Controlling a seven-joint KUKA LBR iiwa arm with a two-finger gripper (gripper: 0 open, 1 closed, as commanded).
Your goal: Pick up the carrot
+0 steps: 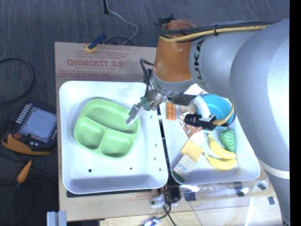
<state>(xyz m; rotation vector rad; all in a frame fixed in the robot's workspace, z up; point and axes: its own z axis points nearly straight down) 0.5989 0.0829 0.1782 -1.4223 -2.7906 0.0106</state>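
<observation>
The carrot (193, 130) appears as an orange piece in the right bin (244, 173), partly hidden by robot parts, just left of the blue bowl (217, 106). My gripper (133, 114) hangs over the left bin (113, 180), at the right edge of the green divided plate (101, 126). It is well to the left of the carrot, across the wall between the bins. Nothing shows in the gripper.
The right bin also holds an orange waffle-like block (170, 110), a yellow wedge (192, 149), a banana (220, 158), a green knobbly fruit (228, 139) and a checkered packet (184, 164). A handheld pendant (33, 128) and an orange-handled tool (23, 172) lie on the floor at left.
</observation>
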